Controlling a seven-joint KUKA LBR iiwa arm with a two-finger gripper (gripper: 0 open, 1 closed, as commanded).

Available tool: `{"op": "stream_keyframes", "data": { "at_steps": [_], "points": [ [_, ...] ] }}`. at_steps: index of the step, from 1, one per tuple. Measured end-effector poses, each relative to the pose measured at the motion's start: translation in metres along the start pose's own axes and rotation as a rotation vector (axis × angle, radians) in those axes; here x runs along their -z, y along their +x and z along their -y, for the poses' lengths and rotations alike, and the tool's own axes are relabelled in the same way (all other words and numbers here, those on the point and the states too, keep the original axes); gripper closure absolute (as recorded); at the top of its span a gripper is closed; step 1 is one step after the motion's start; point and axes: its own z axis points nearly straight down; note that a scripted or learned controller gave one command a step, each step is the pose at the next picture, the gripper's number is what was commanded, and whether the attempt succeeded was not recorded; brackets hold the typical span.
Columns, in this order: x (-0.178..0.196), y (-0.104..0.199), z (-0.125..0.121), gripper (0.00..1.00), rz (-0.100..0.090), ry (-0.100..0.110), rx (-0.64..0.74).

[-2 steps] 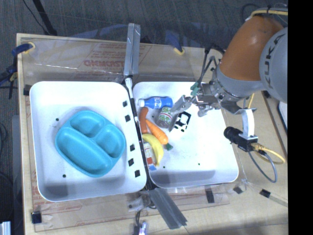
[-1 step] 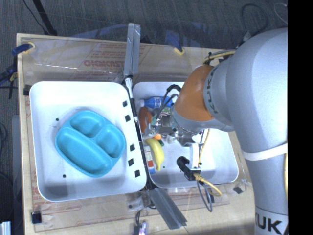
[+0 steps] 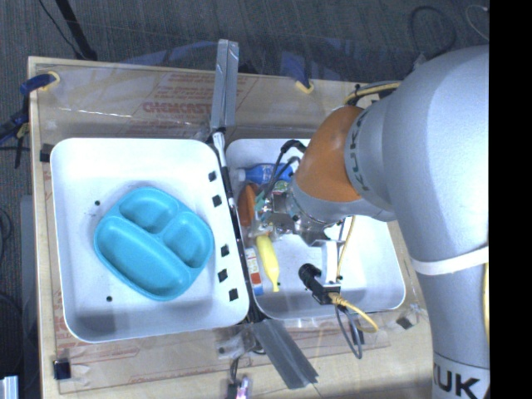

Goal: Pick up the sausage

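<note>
The sausage, orange-brown and slim, lies lengthwise against the left wall of the right bin. My gripper is down inside that bin just right of the sausage, under the orange band of the wrist. It is very close to the sausage or touching it; which, I cannot tell. The wrist and its cabling hide the gripper's tip, and part of the sausage's right side is covered.
A yellow banana lies just below the gripper. A blue object sits at the bin's far left corner. A black plug on a yellow cable hangs near the front. The left bin holds a blue divided plate.
</note>
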Motion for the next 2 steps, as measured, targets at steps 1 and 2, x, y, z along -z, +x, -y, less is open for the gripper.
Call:
{"op": "stream_keyframes", "data": {
  "at_steps": [1, 2],
  "points": [
    [0.153, 0.008, -0.005, 1.00, -0.007, 0.002, 0.269],
    [0.060, -0.007, 0.059, 1.00, -0.009, 0.007, 0.342]
  ]
}}
